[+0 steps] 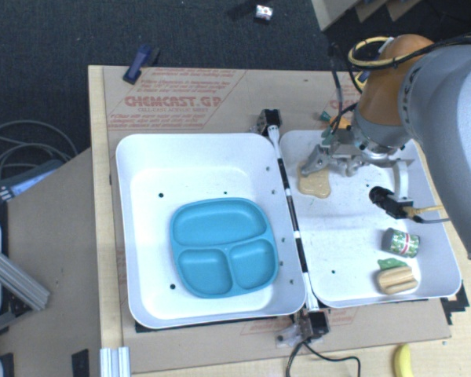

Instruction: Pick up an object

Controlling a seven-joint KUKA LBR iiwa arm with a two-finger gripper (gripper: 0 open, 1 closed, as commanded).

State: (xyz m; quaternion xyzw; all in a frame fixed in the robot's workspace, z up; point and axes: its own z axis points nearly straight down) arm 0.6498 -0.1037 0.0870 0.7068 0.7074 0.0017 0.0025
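Gripper [323, 163] hovers just above tan pear-shaped object [315, 184] (right bin [353, 281]).

The bench [173, 100] bears 2 white bins, left bin [133, 210] beside right bin [353, 289].

Arm enters from right of frame: broad grey link at upper right, orange band above the wrist. Wrist pitched downward and toward the left. Gripper [318, 163] low, at the far left part of the right-hand bin. Its 2 fingers [312, 163] point down-left; spacing between them not resolvable.
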